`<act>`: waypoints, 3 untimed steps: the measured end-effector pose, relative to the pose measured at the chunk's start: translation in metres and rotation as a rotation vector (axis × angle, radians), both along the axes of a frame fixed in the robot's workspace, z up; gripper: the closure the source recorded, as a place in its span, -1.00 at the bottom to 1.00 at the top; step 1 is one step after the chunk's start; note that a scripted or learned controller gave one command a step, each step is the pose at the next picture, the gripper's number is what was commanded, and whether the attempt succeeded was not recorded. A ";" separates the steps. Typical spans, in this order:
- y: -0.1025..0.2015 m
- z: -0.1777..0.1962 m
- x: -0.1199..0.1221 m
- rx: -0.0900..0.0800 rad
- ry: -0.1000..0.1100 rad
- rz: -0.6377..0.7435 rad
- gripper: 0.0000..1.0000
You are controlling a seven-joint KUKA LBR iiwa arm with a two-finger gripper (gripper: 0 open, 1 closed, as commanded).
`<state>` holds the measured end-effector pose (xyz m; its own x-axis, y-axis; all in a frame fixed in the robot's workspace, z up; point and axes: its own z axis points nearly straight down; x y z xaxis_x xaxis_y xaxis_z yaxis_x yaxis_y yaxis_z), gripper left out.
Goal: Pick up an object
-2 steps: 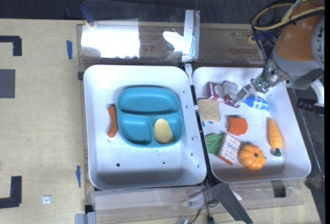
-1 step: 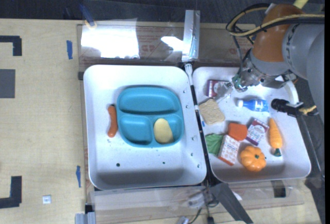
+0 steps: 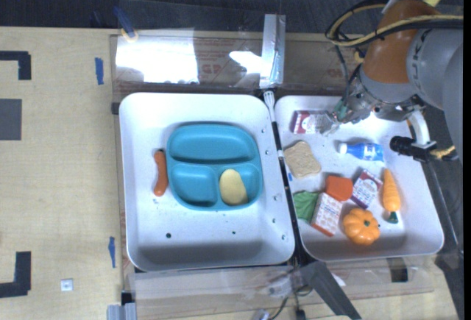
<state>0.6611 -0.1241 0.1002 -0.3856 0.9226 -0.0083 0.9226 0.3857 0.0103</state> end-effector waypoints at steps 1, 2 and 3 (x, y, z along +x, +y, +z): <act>-0.042 -0.012 -0.021 0.002 0.012 0.129 1.00; -0.041 -0.012 -0.020 0.003 0.011 0.129 -1.00; -0.057 -0.013 -0.112 0.002 0.008 -0.018 -1.00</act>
